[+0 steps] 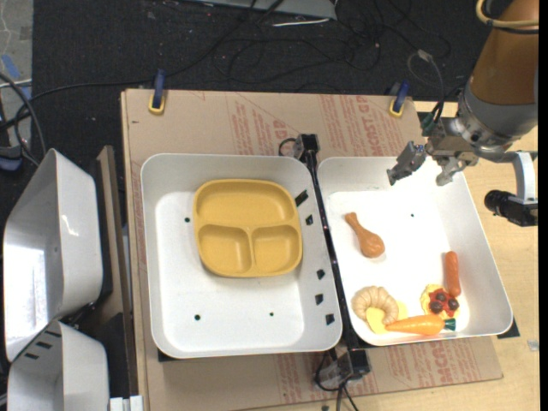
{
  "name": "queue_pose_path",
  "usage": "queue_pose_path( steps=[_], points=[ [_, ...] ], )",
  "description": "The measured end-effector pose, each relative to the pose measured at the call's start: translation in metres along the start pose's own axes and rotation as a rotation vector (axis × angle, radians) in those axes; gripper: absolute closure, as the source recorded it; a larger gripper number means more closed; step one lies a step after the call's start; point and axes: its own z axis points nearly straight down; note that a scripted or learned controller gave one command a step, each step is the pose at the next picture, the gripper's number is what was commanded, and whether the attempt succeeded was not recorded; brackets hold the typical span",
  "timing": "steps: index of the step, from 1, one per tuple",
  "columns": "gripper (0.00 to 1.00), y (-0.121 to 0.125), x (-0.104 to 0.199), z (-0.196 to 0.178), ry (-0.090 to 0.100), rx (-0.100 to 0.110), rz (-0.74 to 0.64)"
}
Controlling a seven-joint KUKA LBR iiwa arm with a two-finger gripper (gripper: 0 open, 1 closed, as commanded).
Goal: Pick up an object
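Plastic toy food lies in the right bin: a drumstick near its middle, a sausage, croissant and carrot toward the near edge. We judge the drumstick light, rigid and slick, best pinched across its narrow shank. Our gripper hovers over the bin's far edge, jaws spread, nothing between them.

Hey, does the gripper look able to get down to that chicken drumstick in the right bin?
Probably yes. The gripper hangs over the right bin's far edge with its fingers spread, and the drumstick lies alone on bare bin floor, apart from the croissant and sausage.
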Motion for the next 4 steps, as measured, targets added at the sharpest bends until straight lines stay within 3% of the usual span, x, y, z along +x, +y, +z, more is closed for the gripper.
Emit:
queue_pose_path(
  steps=[1,4],
  points=[
    [0.00,0.002,0.000,-0.008,-0.002,-0.013,-0.002],
    [0.00,-0.011,0.003,0.145,-0.001,-0.010,0.000]
  ],
)
